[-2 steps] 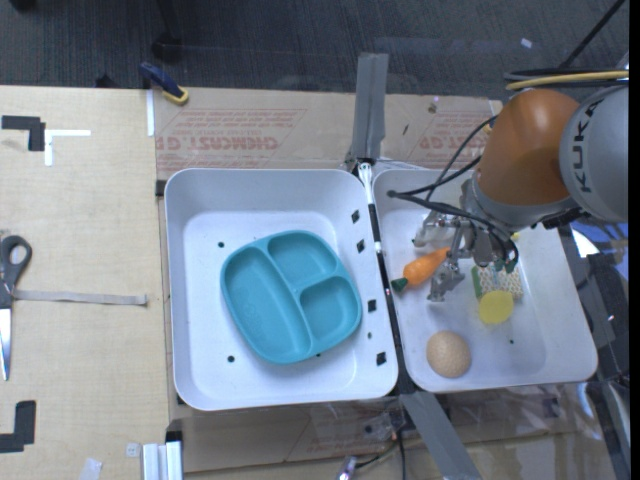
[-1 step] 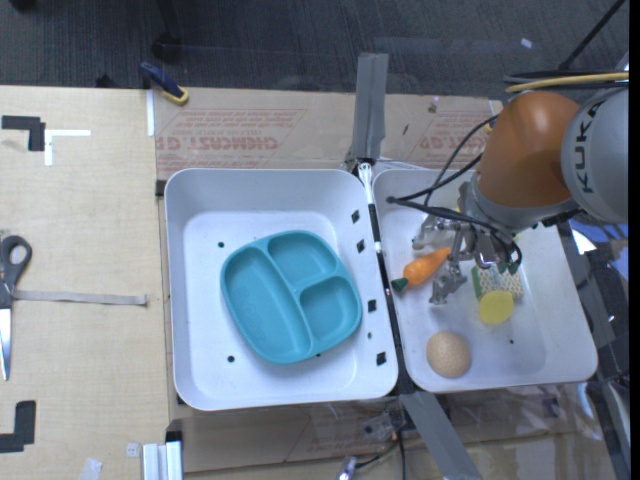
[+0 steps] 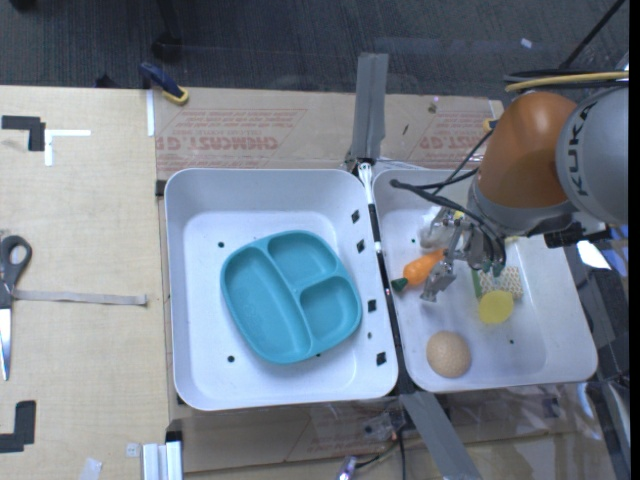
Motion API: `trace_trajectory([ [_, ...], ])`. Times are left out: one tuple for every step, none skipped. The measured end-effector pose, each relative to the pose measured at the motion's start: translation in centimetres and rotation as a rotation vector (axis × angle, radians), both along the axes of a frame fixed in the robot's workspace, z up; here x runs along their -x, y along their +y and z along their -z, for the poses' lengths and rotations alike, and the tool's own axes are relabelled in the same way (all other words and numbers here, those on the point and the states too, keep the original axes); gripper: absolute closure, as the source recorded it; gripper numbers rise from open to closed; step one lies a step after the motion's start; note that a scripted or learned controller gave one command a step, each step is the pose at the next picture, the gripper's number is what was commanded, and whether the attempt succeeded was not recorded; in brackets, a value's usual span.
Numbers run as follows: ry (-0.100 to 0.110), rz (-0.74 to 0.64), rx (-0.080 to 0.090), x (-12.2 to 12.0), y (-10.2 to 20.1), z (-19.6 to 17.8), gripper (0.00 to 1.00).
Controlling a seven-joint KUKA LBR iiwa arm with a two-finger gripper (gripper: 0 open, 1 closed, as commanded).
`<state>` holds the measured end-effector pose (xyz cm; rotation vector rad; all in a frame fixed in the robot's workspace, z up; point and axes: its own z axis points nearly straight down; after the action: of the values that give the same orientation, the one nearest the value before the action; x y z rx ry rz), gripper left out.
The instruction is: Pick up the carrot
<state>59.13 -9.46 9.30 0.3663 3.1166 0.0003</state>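
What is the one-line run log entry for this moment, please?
stage: reaching | gripper: over right bin, at carrot | grasp: unconfirmed | nearby: egg, yellow piece | left bin: blue divided plate

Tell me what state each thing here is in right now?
Small orange carrot: lying in the right white bin, against the tool.
Tool: lowered at the carrot.
Divided blue plastic plate: flat in the left white bin, nothing on it.
Tan egg: resting, untouched.
Yellow round piece: resting beside the tool.

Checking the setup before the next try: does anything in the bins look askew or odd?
Nothing spilled or damaged. The blue divided plate sits rotated in the left bin; the carrot lies beside the gripper in the right bin.
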Motion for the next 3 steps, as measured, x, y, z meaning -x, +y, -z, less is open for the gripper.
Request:
trace_trajectory([
  [-0.006,-0.003,0.003,-0.2,-0.1,-1.1,1.00],
  [-0.006,-0.003,0.002,-0.2,0.0,-1.1,0.00],
  [-0.002,0.002,0.001,-1.8,-0.4,0.0,0.00],
])
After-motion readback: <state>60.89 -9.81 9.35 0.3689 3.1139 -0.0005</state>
